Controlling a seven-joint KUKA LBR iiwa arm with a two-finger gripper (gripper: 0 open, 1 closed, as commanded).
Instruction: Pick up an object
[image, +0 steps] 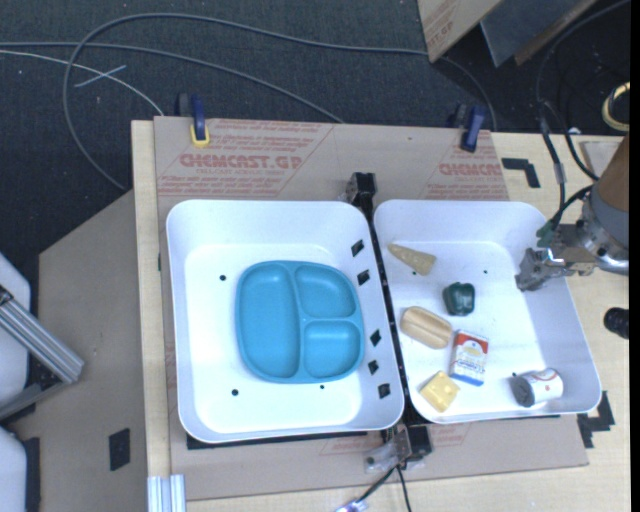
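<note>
The right bin (560, 310) holds several small objects: a tan wedge (413, 258), a dark green lump (460, 297), a tan bread-like roll (426, 327), a small red and white carton (469, 358), a yellow block (438, 391) and a grey and white cylinder (537, 386). My gripper (532, 272) hangs over the bin's right side near its far rim, well right of the green lump. Nothing shows between its fingers.
The left bin (200, 300) carries a blue divided plate (298, 320). A row of black clips (368, 310) runs along the seam between the bins. Blue clamps (199, 118) pin the board at the back. Cables trail near the arm at right.
</note>
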